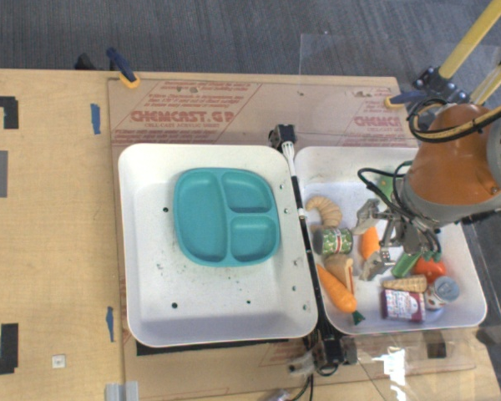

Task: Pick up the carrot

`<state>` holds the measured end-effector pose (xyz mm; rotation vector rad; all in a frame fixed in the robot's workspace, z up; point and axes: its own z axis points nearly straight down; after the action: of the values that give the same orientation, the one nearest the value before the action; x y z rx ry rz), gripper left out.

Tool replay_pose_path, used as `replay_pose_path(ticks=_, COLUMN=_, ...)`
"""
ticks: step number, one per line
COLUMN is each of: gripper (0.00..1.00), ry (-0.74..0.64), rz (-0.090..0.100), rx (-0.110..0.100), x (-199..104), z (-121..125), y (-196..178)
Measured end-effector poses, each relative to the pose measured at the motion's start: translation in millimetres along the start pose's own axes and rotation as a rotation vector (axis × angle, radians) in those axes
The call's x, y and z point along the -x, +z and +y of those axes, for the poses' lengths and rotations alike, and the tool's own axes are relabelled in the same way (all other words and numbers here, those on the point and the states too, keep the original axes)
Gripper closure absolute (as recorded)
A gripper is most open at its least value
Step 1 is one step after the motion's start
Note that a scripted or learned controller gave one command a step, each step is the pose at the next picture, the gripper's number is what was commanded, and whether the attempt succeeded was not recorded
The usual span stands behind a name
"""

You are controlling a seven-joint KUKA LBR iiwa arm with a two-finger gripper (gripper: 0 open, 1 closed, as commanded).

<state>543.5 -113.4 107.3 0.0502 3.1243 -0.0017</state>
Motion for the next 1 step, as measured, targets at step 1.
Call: replay_pose_path(ticks=1, gripper=1.0, ry=-0.001, rz=-0.01, rx=-0.001, x=3.4, z=0.9, y=-11.6)
